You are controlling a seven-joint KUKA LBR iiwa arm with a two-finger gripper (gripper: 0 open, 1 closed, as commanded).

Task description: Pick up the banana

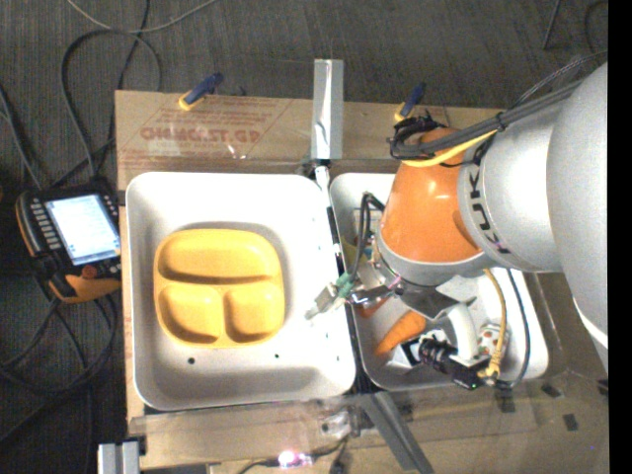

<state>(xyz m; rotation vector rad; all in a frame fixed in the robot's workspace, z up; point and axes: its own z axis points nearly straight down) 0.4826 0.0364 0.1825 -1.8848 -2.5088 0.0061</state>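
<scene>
One caution: gripper (371, 292) state cannot be told; you should take the light, bruisable banana crosswise, mid-length.

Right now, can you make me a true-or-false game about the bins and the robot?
1. A yellow tray lies in the left bin of the picture. True.
2. The tray has five compartments. False: it has three, one long and two smaller.
3. The arm reaches over the left bin. False: it is over the right bin.
4. An orange thing sits in the right bin, by the arm. True.
</scene>
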